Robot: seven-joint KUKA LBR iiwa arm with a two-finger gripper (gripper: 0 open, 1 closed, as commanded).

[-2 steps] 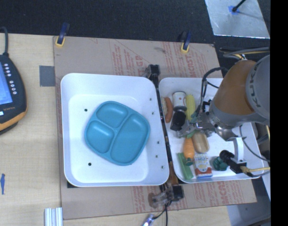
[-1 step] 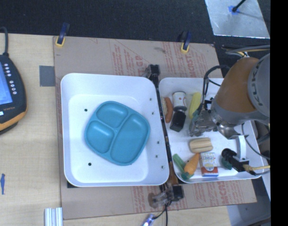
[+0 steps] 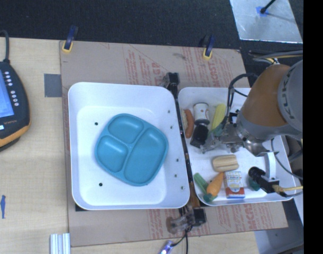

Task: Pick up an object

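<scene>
Desk: pale wood-grain surface, overlaid at centre by a brown cardboard sheet held with clips at its upper edge.

Left bin: shallow white plastic, rounded corners, centre-left of frame. Holds a blue plate, three-compartment, smooth moulded plastic, stiff and light by the look; broad and flat, so awkward for a two-finger pinch except at the rim.

Right bin: same white plastic, centre-right of frame, crowded with small toy-like items.

Arm: grey with orange band, reaching in from the right over the right bin. Tool: low among the items at the bin's middle; finger state cannot be told, since the wrist and clutter hide it.

Handheld pendant: black and orange casing, screen lit, left edge of frame.

Candidate objects, right bin, likely all light and rigid:
- Bread roll: tan, rounded, matte; lies free just below the tool, and a pinch across its short width seems easiest.
- Corn cob: yellow, elongated, upper middle of bin.
- Small box: red and white, flat, at lower edge; low profile, probably hard to pinch.
- Carrot: orange, tapered, smooth, may slip; touching a green piece at lower left.
- Sausage: reddish, slim, along the bin's left wall.
- Can: white, cylindrical, may roll.
- Dark block: black, beside the tool.
</scene>
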